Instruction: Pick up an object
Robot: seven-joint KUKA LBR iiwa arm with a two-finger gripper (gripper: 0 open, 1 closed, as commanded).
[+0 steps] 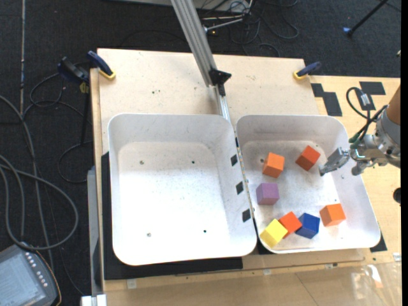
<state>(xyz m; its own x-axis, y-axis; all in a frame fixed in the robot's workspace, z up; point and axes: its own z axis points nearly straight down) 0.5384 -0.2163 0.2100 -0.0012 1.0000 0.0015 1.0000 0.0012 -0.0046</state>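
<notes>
The gripper [347, 160] hangs over the right side of the right bin [366, 199], with its two fingers apart and nothing between them. The nearest object is a red-orange cube [308, 157], just left of the fingers but not touching them. In the same bin lie an orange cube [274, 164], a purple cube [268, 193], a yellow cube [273, 233], a blue cube [308, 225] and two more orange cubes [291, 222] [333, 214] near the front wall.
</notes>
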